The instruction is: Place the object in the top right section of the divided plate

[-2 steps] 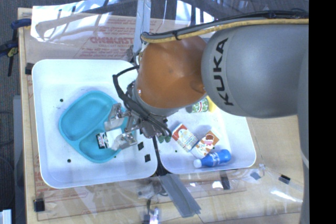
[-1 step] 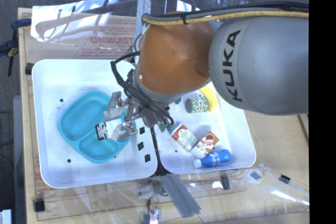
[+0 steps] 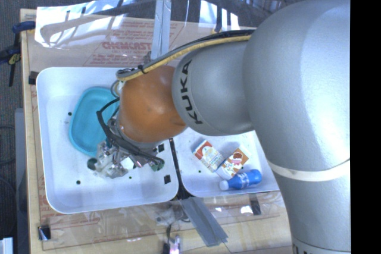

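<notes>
**Over the left bin, the gripper beside the plate**

In the left bin [image 3: 59, 187], toward its left wall, lies the teal plate [image 3: 89, 119]; only its left part shows, the rest being covered by the arm's orange band [image 3: 149, 107]. Its sections cannot be made out. Just right of the plate's lower edge, near the bin's middle, hangs the gripper [image 3: 112, 165], a cluster of metal and cables low over the white floor. Whether it pinches anything, or how its tips stand, cannot be told. No object can be made out between it and the plate.

Across the divider, in the right bin [image 3: 196, 190], three things lie close together near the front edge: a small carton [image 3: 208, 155], a packet [image 3: 234, 162] touching it, and a blue bottle [image 3: 243, 179] on its side just below them. All three are well apart from the gripper.
</notes>
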`<state>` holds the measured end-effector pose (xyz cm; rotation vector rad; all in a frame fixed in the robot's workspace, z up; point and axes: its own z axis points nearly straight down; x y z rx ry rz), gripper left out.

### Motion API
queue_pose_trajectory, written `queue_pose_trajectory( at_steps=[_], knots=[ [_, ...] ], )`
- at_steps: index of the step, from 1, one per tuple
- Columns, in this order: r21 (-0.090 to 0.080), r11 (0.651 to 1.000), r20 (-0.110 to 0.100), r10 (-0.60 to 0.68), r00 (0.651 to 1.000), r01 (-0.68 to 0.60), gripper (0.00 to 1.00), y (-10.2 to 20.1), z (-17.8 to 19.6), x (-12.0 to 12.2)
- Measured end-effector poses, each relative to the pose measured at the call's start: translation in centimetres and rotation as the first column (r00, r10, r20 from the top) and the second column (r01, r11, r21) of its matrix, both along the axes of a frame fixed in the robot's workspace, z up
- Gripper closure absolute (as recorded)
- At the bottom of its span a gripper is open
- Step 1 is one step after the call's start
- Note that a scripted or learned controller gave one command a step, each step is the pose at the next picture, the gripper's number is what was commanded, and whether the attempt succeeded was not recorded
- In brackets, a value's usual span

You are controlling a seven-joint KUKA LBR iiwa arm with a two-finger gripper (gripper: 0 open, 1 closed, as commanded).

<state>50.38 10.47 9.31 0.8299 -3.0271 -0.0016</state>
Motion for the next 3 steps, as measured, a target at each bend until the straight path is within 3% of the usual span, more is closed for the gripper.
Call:
queue_pose_trajectory(
  at_steps=[1,2,3],
  knots=[
    [-0.001,1.0,0.007,-0.002,1.0,0.002,1.0,-14.5,9.9,-0.3],
    [-0.001,1.0,0.007,-0.001,1.0,0.001,0.0,-14.4,9.9,-0.3],
    [0.0,0.939,0.005,-0.345,0.939,0.345,0.0,-14.5,9.9,4.3]
  ],
)
